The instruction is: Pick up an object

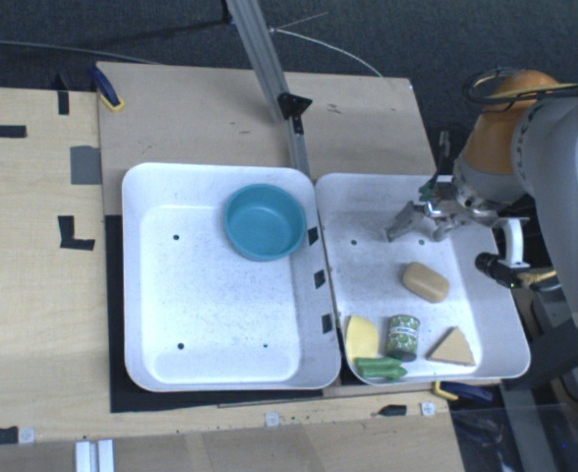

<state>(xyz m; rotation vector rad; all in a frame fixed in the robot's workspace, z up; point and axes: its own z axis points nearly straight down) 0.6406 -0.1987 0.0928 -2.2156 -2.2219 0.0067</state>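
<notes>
Grey arm reaching in from the right, gripper [404,226] low over the far part of the right bin [368,200]. Fingers [399,230] too small and blurred to judge; nothing visibly held. Tan oval block [426,282] lying just nearer than the gripper, apart from it. At the bin's near rim: yellow piece [362,337], green item [379,367] partly hidden beside it, dark can [402,335], tan wedge [452,347]. Blue bowl [263,221] in the left bin [161,264] on the worktop [33,165].
</notes>
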